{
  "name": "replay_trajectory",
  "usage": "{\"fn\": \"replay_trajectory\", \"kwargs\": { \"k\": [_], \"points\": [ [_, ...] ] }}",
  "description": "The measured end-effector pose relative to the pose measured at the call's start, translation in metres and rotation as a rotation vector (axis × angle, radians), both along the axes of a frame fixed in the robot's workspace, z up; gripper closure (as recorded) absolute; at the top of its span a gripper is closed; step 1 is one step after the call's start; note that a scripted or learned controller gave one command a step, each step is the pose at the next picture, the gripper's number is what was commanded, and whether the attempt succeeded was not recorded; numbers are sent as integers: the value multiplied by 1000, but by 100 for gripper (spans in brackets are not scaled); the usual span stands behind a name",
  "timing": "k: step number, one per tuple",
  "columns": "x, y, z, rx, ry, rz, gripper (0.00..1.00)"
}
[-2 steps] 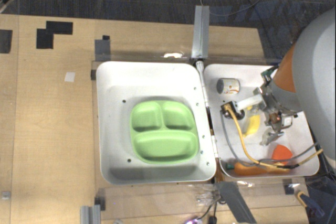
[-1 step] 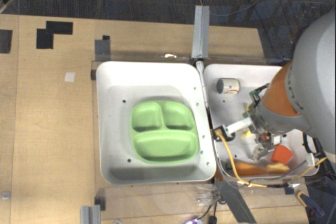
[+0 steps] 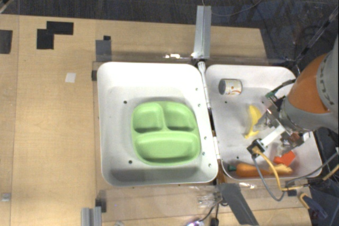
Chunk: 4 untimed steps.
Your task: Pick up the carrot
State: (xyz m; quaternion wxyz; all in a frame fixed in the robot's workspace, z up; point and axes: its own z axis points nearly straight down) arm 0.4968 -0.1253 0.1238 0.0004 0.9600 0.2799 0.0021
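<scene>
2 white bins sit side by side on the bench (image 3: 47, 129). the left bin (image 3: 108, 114) holds a green divided plate (image 3: 165, 132) at its middle. in the right bin (image 3: 225, 129), the carrot (image 3: 244, 169) lies flat along the 6 o'clock wall, toward the 7 o'clock corner, its length running from 9 to 3 o'clock. a small red block (image 3: 286, 157) sits just at 2 o'clock of the carrot's far end. a yellow banana (image 3: 254, 116) lies near the bin's middle, and a small white cup (image 3: 230, 87) rests on its side toward 11 o'clock. the arm enters from 3 o'clock, and the gripper (image 3: 290, 140) hangs over the 4 o'clock part of the right bin, just at 12 o'clock of the red block and apart from the carrot. the wrist hides its tip, so i cannot tell whether it is open or closed, or whether it touches anything.
</scene>
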Motion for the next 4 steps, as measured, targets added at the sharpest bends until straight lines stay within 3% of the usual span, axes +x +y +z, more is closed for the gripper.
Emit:
{"fn": "replay_trajectory", "kwargs": {
  "k": [1, 2, 3, 4],
  "points": [
    [-9, 53, 61, 2, 2, -360, 0],
    [-9, 40, -29, 3, 1, -330, 0],
    [54, 49, 61, 1, 2, -172, 0],
    [48, 39, 4, 1, 4, -40, 0]
  ]
}}
